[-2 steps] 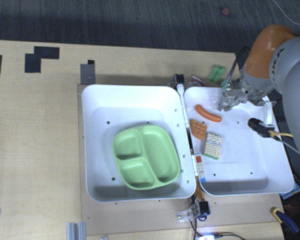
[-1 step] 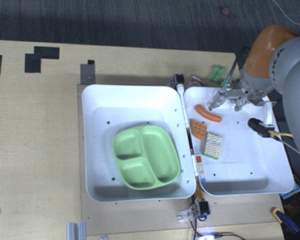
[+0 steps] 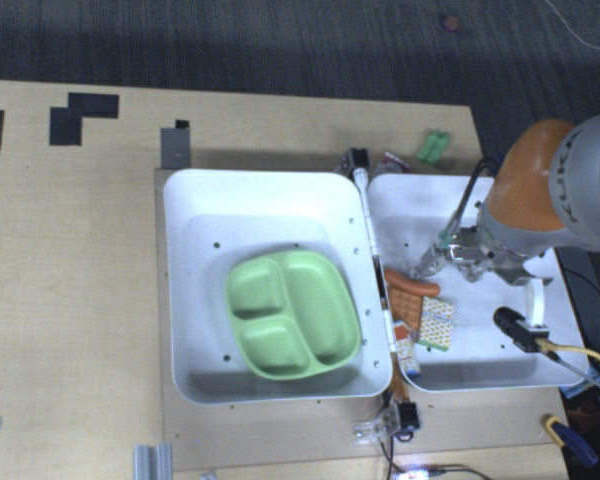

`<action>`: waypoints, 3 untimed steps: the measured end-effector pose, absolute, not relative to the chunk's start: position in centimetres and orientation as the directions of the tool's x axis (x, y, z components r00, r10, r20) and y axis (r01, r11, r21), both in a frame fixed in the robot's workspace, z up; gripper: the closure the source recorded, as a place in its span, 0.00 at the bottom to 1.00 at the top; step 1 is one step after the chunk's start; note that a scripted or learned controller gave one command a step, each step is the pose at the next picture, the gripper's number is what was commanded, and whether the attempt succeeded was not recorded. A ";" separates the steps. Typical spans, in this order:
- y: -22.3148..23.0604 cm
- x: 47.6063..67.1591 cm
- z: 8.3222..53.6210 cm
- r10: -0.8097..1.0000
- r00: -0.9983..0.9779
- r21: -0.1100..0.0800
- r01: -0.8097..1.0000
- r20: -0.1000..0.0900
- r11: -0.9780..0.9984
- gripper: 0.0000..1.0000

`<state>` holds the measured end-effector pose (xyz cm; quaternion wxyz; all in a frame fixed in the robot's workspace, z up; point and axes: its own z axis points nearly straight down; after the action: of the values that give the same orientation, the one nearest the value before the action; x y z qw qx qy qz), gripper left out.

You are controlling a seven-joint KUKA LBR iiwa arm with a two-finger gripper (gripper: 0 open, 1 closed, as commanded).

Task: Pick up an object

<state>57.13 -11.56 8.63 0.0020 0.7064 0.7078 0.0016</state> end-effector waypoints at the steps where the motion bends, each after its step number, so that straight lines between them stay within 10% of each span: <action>1: -11.5 57.4 9.8 1.000 -0.002 0.012 1.000 -0.001 0.002 1.00; 2: -16.2 67.0 9.7 1.000 -0.005 0.005 1.000 -0.001 0.005 1.00; 3: -19.3 62.0 18.1 1.000 -0.003 0.005 1.000 -0.002 0.003 1.00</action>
<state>62.04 -19.32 18.12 0.0025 0.7060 0.7082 0.0013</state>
